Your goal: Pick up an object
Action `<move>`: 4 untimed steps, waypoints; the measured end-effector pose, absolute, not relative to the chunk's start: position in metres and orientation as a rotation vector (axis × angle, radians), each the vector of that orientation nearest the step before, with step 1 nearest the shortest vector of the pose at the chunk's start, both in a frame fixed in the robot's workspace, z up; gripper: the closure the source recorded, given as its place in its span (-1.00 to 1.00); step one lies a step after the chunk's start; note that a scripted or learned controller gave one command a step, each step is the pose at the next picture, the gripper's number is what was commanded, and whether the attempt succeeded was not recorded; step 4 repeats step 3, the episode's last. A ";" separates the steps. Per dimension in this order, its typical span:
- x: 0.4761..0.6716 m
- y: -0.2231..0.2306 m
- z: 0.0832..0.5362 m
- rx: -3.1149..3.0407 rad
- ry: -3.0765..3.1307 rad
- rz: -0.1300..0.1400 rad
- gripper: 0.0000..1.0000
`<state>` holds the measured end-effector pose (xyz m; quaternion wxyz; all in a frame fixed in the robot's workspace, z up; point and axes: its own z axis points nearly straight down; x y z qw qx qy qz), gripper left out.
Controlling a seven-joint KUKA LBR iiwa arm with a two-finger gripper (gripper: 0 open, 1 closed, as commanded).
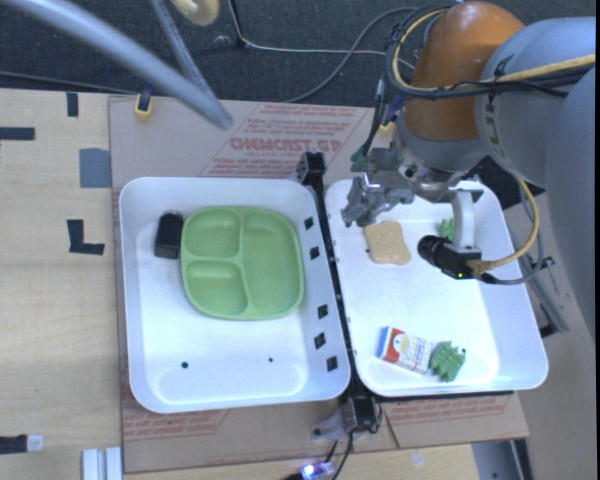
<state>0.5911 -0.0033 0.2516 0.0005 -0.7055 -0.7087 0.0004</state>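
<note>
Pick not yet done: the hand (365, 206) hangs low over the right bin (515, 298) beside the tan bread slice (387, 242), grip state impossible to tell, nothing seen lifted; carton (404, 349) and green toy (446, 359) lie near the front rim.
</note>
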 end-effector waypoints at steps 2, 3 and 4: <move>0.613 0.098 0.218 -2.217 -2.226 0.003 1.00; 0.613 0.096 0.218 -2.218 -2.224 0.003 -1.00; 0.613 0.096 0.218 -2.218 -2.224 0.003 -1.00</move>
